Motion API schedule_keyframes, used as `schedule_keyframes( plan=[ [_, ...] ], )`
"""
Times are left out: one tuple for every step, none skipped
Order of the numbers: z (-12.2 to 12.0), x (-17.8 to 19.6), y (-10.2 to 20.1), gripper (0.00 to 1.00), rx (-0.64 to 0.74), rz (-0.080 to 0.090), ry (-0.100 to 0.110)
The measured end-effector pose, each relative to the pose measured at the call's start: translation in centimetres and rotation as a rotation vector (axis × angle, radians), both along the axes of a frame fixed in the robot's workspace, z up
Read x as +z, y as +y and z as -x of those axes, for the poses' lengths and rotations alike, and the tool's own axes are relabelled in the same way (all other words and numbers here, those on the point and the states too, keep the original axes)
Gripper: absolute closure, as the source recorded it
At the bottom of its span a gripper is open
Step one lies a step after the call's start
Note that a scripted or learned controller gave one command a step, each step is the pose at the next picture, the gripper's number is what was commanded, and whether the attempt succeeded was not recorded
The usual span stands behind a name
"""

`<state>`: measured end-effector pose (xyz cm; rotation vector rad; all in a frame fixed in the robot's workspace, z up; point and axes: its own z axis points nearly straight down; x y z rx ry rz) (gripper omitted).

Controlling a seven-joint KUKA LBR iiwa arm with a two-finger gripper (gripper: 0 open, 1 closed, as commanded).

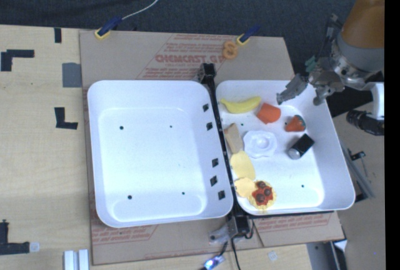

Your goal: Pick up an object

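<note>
Poised over the right bin's (325,162) far right corner, gripper (306,95) with 2 fingers apparently spread, clasping nothing; banana (240,104) at far left.

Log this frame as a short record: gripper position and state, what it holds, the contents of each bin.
gripper: above the right bin's far edge, fingers spread, nothing between them
right bin: banana, orange piece, red-and-green piece, black cylinder, white disc, pizza slice
left bin: bare white floor

cardboard sheet (181,59), red print, too blurred to read
</note>
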<state>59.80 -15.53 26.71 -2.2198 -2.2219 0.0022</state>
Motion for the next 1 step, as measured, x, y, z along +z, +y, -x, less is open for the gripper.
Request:
schedule_keyframes(
  plan=[
    [-2.17, -19.12, -1.31, 0.0, 0.001, 0.001, 0.003]
  ],
)
